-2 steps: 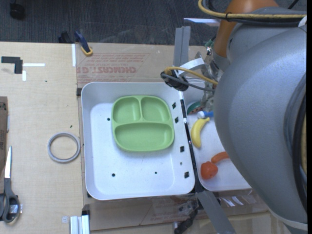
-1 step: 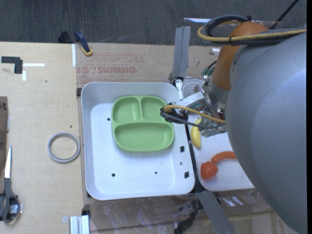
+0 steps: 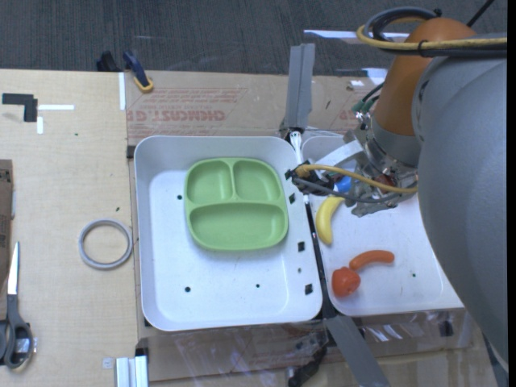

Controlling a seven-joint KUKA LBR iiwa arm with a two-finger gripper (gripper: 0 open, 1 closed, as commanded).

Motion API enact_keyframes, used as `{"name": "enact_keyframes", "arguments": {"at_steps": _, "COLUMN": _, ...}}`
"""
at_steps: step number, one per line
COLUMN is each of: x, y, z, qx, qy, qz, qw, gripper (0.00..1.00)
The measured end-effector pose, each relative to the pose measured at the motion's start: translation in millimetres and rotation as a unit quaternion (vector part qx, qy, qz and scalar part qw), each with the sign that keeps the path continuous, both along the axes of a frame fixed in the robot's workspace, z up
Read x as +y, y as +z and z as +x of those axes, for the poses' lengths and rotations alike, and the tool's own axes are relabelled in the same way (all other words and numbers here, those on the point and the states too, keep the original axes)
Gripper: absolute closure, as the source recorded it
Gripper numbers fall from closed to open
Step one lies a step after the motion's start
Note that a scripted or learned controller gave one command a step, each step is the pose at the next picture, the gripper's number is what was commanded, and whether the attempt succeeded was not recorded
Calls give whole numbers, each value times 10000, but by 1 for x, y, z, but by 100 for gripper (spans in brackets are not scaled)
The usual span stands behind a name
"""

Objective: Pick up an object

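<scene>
1. My jaws hang low over the far end of the right bin (image 3: 403,290), just above the banana (image 3: 324,218). Cable and bracket hide them, so I cannot tell whether they are spread or pressed together. Nothing shows between them.
2. The banana, the nearest candidate, lies against the bin's left wall and curves towards me. It is probably a light toy with smooth, slightly slippery skin. I would grip across its thick middle, not the tapering tips.
3. Alternatives nearer the front are an orange piece (image 3: 372,258) and a red piece (image 3: 346,281), which touch or nearly touch. Both are small and rounded and likely to roll.
4. The plate (image 3: 236,204) in the left bin (image 3: 153,240) is flat, stiff and wide, so only its rim can be gripped.
</scene>
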State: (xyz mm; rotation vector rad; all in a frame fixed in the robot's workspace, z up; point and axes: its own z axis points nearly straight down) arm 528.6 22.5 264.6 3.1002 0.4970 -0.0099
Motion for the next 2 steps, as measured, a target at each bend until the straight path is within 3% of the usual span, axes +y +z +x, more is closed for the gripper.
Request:
{"name": "enact_keyframes", "arguments": {"at_steps": 1, "x": -45, "y": -30, "z": 9, "qx": 5, "qy": -574, "qz": 1, "qw": 9983, "gripper": 100}}
{"name": "enact_keyframes", "arguments": {"at_steps": 2, "x": -24, "y": -58, "z": 95, "qx": -9, "qy": -313, "qz": 3, "qw": 9995, "gripper": 100}}
